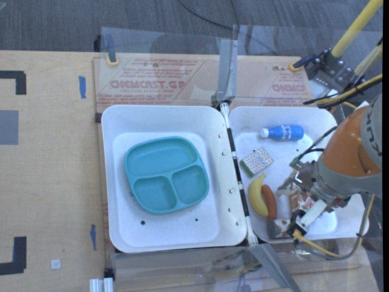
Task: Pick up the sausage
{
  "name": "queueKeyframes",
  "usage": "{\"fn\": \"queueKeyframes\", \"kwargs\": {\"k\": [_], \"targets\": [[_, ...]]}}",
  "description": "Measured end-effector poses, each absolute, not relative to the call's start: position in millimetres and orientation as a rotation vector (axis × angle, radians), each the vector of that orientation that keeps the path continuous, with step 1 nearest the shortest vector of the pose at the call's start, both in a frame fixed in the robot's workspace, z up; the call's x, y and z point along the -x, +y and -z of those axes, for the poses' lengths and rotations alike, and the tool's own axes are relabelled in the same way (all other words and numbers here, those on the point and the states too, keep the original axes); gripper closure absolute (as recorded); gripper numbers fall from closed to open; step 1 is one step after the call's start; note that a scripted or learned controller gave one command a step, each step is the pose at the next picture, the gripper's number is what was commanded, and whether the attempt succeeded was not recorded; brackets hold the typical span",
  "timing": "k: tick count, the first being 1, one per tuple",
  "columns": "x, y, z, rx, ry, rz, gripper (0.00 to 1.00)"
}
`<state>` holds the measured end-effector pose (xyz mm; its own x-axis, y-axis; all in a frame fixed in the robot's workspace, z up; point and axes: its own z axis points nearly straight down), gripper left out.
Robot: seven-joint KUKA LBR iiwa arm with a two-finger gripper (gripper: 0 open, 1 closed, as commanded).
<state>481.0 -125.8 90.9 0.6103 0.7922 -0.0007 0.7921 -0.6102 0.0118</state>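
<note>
Starting at the near edge: the gripper (299, 216) hangs low over the front of the right bin (325, 119), just right of the sausage (270, 202). Honestly can't tell whether its jaws are open or closed, since the wrist and cables crowd that spot, and nothing shows up between them, so I wouldn't call it a grab. The sausage lies in the near-left part of that bin, touching the banana (258, 197) along its left side. My guess is that snug pairing is what makes this tricky: closing on the sausage risks catching the banana too, which would explain approaching from the open right side.

A bit further back there's a small checkered packet (256, 160), print too small to read. Beyond it a blue bottle (282, 132) lies on its side near the back wall, label unreadable.

The left bin (115, 181) holds a teal divided plate (166, 174), well away from the action.

Farthest back, the board (155, 81) behind the bins has red lettering that looks like "CHEMCAST GP".
</note>
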Motion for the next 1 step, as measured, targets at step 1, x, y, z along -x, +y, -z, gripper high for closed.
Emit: {"fn": "queueKeyframes", "kwargs": {"k": [1], "targets": [[-484.1, -101.2, -92.2, -2.959, 0.998, -0.024, 0.0]]}}
